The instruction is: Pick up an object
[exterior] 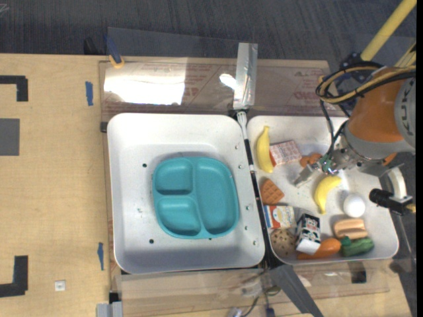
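My gripper (318,168) hangs low over the middle of the right bin (390,249), under the arm's orange band. Just below it lies a small yellow banana (326,191), and a small orange piece (308,158) lies at its upper left. A longer banana (264,149) rests against the bin's left wall beside a pink and white box (285,152). Nothing can be seen held by the gripper.
The right bin also holds a waffle-like piece (271,191), a white egg (355,207), a hot dog (350,228), a green vegetable (357,246), a carrot (328,246), a milk carton (308,233) and a cookie (283,241). A teal divided plate (196,197) sits in the left bin (125,177).
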Robot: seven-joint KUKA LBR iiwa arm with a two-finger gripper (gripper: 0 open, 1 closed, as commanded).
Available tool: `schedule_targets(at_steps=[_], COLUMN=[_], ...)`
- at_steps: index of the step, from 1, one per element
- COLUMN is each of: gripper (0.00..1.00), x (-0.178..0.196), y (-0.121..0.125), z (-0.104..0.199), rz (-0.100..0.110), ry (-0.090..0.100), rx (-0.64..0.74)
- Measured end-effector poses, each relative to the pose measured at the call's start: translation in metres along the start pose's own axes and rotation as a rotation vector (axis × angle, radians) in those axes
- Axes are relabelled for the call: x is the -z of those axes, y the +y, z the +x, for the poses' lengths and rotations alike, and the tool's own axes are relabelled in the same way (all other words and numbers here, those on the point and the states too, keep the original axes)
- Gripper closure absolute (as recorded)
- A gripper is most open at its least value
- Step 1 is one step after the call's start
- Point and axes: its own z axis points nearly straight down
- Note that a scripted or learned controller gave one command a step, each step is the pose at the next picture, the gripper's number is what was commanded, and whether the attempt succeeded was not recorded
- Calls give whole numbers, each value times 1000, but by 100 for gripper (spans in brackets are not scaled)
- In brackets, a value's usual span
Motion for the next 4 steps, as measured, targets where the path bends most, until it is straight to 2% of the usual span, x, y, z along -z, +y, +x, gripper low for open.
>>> schedule_targets(at_steps=[1, 2, 3, 4], gripper=[0, 0, 0, 100], x=[15, 16, 1, 9], y=[-56, -75, -102, -100], z=[9, 10, 20, 19], rz=[7, 10, -4, -6], ry=[4, 6, -1, -3], rx=[83, -281, -279, -279])
